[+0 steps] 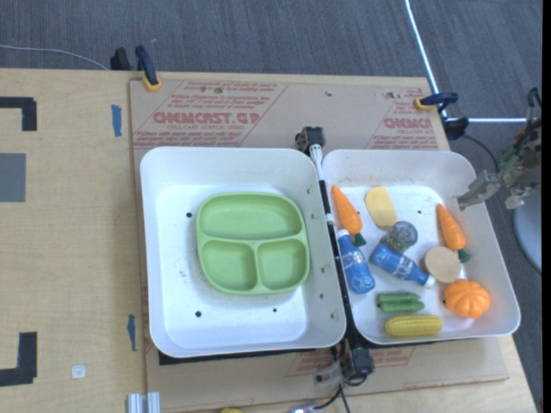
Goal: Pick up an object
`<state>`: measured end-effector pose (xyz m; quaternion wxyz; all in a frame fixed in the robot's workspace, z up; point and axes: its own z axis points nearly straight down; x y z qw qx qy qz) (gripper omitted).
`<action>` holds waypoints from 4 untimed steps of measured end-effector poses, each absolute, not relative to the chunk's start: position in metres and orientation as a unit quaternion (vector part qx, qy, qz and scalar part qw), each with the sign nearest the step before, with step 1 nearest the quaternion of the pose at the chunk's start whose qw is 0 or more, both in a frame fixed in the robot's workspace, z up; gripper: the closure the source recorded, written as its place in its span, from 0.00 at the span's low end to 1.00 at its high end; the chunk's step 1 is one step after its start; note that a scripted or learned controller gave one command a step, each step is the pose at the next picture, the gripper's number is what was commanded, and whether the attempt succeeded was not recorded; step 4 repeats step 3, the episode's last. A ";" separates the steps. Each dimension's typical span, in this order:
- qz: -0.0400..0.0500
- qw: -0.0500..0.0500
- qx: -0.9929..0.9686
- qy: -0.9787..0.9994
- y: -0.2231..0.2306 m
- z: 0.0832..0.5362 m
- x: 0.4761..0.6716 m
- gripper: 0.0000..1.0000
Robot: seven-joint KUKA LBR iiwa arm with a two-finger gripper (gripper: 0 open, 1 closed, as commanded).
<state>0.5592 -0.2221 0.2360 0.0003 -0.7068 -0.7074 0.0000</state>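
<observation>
Grey carpet lay behind a pale wooden table [69,256] that carried two shallow white bins side by side on a cardboard sheet [258,110]. Nearest the camera in the right bin [504,317] lay a toy corn cob [413,324], then a green bean pod [399,301] and a small orange pumpkin [467,298]. Further in sat a tan round piece [443,264], two blue bottles [355,265], a grey ball-like piece [403,233], a yellow lemon shape [380,206] and two carrots [451,227], one along the bin's left wall and one near its right. The left bin [164,231] held only a green divided plate [252,241].

At the far right edge, above the right bin's rim, hung the claw [495,186]; it was too blurred to tell how far open it stood, and nothing could be seen in it. The likely trouble: the toys were crowded, so a descent could straddle two pieces or nudge a round one aside. The right-hand carrot lay so close to the wall that a finger might strike the rim.
</observation>
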 end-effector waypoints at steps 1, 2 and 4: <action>-0.005 0.003 -0.705 -0.709 -0.207 0.096 0.572 0.00; -0.002 0.000 -0.705 -0.709 -0.210 0.106 0.572 1.00; -0.001 -0.001 -0.706 -0.708 -0.099 0.214 0.554 1.00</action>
